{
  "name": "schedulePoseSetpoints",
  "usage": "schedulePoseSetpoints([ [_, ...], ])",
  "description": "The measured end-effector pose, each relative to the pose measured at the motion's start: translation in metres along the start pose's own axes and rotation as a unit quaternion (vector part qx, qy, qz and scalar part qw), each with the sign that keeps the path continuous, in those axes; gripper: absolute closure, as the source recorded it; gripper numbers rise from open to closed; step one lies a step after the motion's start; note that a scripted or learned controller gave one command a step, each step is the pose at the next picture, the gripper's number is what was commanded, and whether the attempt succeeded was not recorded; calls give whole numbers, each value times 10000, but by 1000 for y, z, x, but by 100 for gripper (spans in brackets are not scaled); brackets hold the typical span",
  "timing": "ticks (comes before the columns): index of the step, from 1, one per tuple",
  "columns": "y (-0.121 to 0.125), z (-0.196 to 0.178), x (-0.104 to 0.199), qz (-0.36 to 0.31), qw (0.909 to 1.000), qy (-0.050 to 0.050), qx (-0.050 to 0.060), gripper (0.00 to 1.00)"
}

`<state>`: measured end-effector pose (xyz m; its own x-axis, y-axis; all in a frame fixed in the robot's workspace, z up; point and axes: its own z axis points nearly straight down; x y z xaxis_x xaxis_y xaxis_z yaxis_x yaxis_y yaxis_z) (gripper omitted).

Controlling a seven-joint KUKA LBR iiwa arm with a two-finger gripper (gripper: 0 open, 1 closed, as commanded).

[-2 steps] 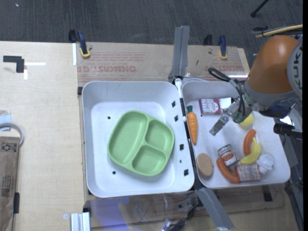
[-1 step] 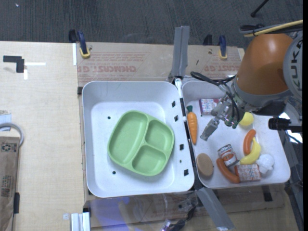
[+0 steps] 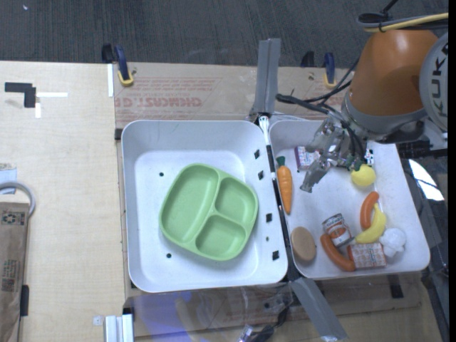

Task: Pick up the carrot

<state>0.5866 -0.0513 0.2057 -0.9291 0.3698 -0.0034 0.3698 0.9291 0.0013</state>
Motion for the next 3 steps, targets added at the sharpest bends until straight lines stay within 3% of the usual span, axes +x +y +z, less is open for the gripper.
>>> schedulePoseSetpoints([
  [1,-46,-10,12,338,9994,-1,2,0],
  [2,-20,15,73,-239,9997,25,5,0],
  [3,-18,14,-11,-1733,9849,1,-3,0],
])
